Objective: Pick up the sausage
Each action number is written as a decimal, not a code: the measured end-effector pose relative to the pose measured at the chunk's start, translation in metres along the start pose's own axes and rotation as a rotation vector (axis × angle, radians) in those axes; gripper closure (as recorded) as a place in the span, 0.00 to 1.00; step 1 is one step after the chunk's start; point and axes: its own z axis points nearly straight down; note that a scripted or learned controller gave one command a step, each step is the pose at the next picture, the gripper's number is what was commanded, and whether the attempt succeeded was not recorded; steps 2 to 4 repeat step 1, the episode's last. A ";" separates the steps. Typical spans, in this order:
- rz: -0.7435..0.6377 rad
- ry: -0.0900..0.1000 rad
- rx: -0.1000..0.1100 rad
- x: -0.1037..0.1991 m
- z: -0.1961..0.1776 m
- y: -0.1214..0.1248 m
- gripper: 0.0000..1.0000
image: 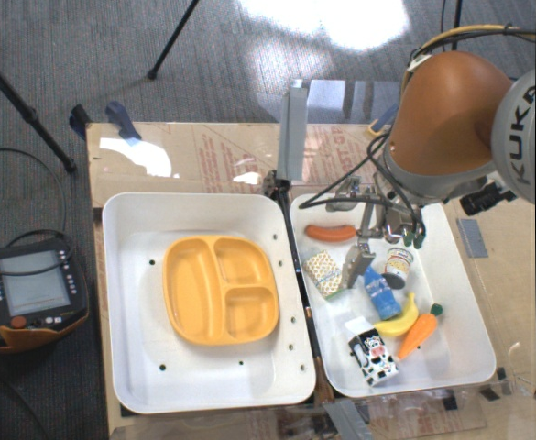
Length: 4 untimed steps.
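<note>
The sausage (331, 233) lies in the right bin (464, 337), near its far wall, on the bare white floor. Its long axis runs almost straight from 9 to 3 o'clock across the picture.

The gripper (360, 266) hangs just beside it, toward 5 o'clock. It points down and a little to the left, and it is over the checkered packet (323, 273) and the blue bottle (377, 292), not over the sausage. I cannot tell how far the fingers stand apart, because the wrist and the cables hide much of them; nothing seems to be between them.

So I judge that the coming move must go toward 11 o'clock, and the fingers should close across the short width of the sausage, from 12 to 6.
</note>
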 end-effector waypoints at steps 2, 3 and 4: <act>-0.022 0.001 0.000 -0.023 0.052 -0.032 0.00; -0.022 0.001 0.000 -0.023 0.052 -0.032 0.00; -0.022 0.001 0.000 -0.023 0.052 -0.032 0.00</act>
